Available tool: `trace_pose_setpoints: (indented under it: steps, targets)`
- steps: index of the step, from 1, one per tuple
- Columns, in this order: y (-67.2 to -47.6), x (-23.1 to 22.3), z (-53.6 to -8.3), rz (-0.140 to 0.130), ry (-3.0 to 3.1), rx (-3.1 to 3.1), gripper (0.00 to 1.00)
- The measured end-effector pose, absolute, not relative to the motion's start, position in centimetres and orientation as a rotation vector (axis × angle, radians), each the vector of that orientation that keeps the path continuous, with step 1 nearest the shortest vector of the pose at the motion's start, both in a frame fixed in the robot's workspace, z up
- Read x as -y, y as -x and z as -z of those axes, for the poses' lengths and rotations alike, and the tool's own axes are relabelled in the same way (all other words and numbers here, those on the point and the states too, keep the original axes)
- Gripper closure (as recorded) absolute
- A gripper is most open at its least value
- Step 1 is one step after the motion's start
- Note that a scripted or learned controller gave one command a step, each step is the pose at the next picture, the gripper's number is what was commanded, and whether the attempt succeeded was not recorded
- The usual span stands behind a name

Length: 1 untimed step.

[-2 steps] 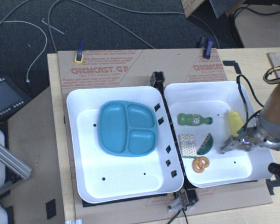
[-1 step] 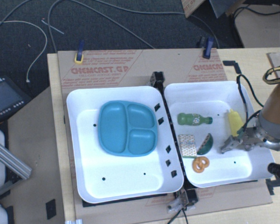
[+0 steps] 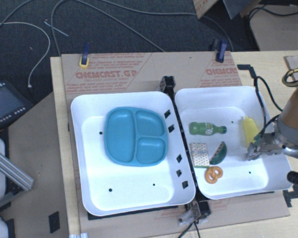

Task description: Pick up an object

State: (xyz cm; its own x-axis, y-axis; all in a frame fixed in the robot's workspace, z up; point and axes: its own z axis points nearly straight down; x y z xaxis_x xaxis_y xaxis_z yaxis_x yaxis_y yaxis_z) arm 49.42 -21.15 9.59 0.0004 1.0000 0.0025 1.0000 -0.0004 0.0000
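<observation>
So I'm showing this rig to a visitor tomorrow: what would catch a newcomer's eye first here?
Most likely the big blue divided plastic plate, lying alone in the left white bin. Next, the cluster of small toy foods in the right white bin: a green bottle, a yellow piece, a green watermelon slice and an orange pretzel. The gripper reaches in at that bin's right side, just below the yellow piece.

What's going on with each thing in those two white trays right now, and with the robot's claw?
Blue divided plate: flat in the left bin, nothing on it.
Green bottle: on its side in the right bin.
Yellow object: lying near the right wall.
Patterned packet: flat.
Watermelon slice: lying beside the packet.
Pretzel: flat.
Gripper: low in the right bin, holding nothing visible.
</observation>
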Motion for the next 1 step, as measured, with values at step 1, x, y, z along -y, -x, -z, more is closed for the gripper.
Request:
trace_pose_setpoints:
  steps: [1]
  targets:
    - [-49.75, 21.47, -15.98, 0.004, 2.225, 2.227, 1.00]
